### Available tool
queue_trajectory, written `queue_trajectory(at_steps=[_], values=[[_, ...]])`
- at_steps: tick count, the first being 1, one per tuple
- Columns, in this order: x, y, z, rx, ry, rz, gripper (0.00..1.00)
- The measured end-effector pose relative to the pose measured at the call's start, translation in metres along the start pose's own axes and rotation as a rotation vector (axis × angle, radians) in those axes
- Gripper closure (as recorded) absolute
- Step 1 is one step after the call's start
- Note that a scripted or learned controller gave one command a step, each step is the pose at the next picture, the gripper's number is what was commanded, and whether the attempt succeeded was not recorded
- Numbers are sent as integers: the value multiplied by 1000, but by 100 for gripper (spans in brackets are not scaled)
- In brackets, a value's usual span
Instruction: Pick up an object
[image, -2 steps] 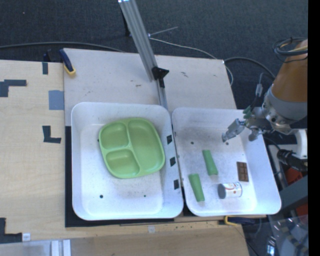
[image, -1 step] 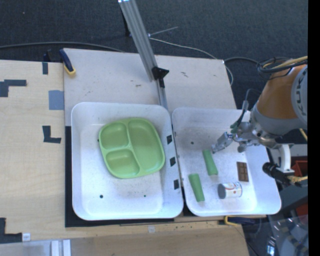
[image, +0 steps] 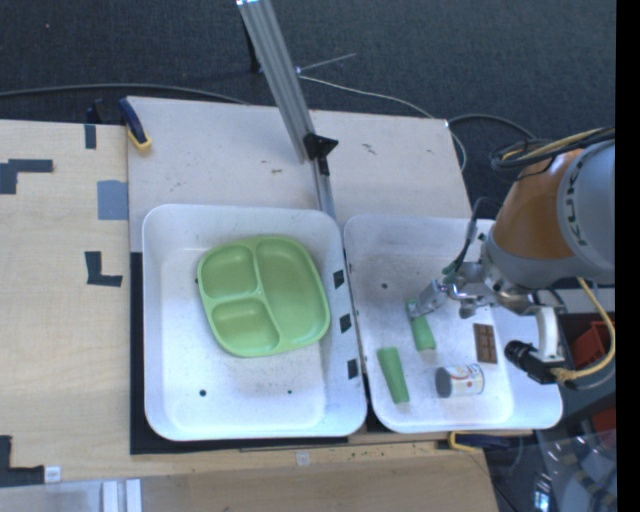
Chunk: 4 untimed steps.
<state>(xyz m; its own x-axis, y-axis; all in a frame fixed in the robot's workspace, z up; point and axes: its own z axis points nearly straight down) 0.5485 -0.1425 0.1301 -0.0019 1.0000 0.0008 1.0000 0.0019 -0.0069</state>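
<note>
we're looking down on the two white bins, and nothing has been lifted yet as far as we can see. the right bin (image: 372, 262) has all the candidates: a short green piece (image: 423, 333) up near the middle, a longer green stick (image: 393, 375) lying just below and to its left, a small grey-and-white can (image: 459, 380) on its side near the front, and a brown bar (image: 485, 343) beside the arm's wrist. every one of them lies flat on the bin floor.

the gripper (image: 428, 299) sits low over the right bin, its metal tips just above the top end of the short green piece, maybe touching it. we can't make out from this slanted view whether the fingers are spread or closed, so we won't call it. nothing is visibly between them.

so we judge the task to be in its approach or grasp stage: the reach is made, the pick itself is left, and the short green piece looks like the likely target.

over in the left bin (image: 160, 300) a green divided plate (image: 264, 295) rests, well apart from the action.
</note>
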Motion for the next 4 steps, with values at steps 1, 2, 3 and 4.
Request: queue_trajectory(at_steps=[1, 2, 3, 4], values=[[0, 1, -13, -3, 0, -1, 100], [8, -2, -72, -11, -2, 0, 100], [8, -1, -89, -8, -1, 0, 100], [67, 1, -82, -5, 1, -5, 100]])
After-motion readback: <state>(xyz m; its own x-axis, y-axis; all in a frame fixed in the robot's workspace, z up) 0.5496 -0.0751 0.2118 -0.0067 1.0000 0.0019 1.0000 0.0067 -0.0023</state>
